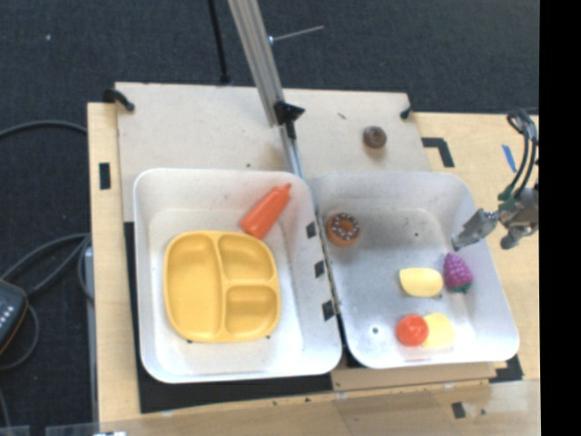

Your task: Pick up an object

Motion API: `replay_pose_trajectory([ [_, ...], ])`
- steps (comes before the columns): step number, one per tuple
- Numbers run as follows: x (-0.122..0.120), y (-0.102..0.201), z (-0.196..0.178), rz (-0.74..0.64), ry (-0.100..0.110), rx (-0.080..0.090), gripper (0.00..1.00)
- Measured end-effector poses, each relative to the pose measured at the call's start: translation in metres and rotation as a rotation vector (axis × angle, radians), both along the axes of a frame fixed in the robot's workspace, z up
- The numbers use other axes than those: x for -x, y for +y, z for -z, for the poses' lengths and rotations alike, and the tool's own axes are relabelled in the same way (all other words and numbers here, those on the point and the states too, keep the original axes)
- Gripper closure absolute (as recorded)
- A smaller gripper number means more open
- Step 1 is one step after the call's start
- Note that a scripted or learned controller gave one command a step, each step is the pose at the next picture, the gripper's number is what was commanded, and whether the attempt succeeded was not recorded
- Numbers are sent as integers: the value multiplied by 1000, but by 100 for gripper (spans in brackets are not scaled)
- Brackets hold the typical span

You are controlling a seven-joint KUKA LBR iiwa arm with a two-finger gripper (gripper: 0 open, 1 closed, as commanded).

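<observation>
The right bin (390, 352) holds a chocolate doughnut (343, 229), a pale yellow lemon-like piece (421, 282), a purple bunch of grapes (457, 271), a red tomato (411, 331) and a yellow piece (439, 331) touching it. My gripper (488, 234) hangs over the bin's right rim, just above and right of the grapes. It is open, with nothing between its fingers. One fingertip (465, 232) points down-left toward the grapes.
The left bin (150, 243) holds a yellow divided plate (221, 285) and an orange bottle-shaped piece (266, 211) at its back. An aluminium pole (259, 48) rises from between the bins at the back. A small brown knob (374, 137) sits on the bench behind the right bin.
</observation>
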State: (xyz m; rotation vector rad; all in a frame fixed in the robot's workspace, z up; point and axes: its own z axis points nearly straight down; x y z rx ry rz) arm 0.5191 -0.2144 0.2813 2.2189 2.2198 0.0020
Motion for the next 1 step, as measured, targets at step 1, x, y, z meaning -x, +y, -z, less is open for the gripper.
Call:
replay_pose_trajectory([
  [1, -13, 27, -7, -6, 1, -1, 0],
])
